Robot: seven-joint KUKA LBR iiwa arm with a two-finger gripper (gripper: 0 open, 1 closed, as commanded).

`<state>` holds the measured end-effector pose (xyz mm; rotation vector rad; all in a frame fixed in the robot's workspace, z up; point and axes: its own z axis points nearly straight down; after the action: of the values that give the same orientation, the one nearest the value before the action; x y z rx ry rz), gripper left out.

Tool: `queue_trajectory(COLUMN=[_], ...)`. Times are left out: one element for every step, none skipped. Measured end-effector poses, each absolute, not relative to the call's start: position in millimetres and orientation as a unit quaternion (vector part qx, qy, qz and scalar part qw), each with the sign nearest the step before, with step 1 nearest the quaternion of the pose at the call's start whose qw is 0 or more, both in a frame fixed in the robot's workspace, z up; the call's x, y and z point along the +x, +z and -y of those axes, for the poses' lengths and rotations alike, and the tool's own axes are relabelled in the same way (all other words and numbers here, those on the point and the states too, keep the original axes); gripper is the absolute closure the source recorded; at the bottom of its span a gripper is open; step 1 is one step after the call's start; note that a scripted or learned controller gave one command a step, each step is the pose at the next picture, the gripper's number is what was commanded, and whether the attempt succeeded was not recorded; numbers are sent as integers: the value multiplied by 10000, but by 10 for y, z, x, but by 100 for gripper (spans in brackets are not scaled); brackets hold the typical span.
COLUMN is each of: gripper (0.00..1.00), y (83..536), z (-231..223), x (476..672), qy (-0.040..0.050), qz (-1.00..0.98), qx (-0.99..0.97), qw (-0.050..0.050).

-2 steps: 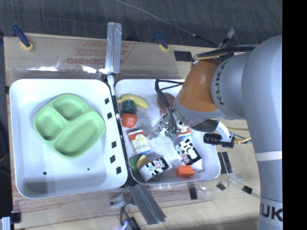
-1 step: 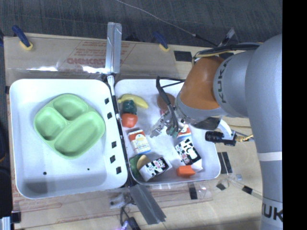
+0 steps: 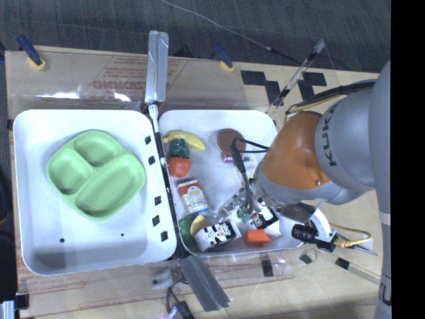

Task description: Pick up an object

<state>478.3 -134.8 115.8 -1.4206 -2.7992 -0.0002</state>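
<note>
- Gripper (image 3: 249,210): low over the front part of the right bin (image 3: 219,115), under the orange band of the arm (image 3: 299,161). Its tip is a tangle of small metal and dark parts; I cannot tell whether it is parted or closed, and nothing can be seen held in it.
- Orange block (image 3: 257,238): just in front of the gripper and close to touching it. Small, boxy, plain matt surface.
- Patterned box (image 3: 219,233): just beside the gripper, toward the left bin (image 3: 40,244). Boxy, white with black printed marks, lying tilted.
- Green and yellow piece (image 3: 194,224): beyond the patterned box from the gripper. Rounded; its exact kind cannot be made out.
- Packet (image 3: 192,196): near the gripper on the same side, apart from it. Flat, rectangular, white with an orange label.
- Toy carrot (image 3: 178,161): further from the gripper than the packet. Orange body with a green top.
- Banana (image 3: 186,139): well apart from the gripper, at the far wall. Curved, yellow, smooth.
- Brown object (image 3: 229,140): behind the gripper, near the far wall. Rounded and dull.
- Green plate (image 3: 96,173): well apart from the gripper, in the left bin. Smooth plastic, three compartments, rounded outline.
</note>
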Motion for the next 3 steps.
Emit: queue_trajectory(gripper=[100,100,0], y=[1008,921,917], z=[980,2021,1891], x=[5346,5817,5835], qy=[-1,8,-48], qz=[8645,8531,8567], qx=[-5026,-5218,-5157], qw=[8,-5,79])
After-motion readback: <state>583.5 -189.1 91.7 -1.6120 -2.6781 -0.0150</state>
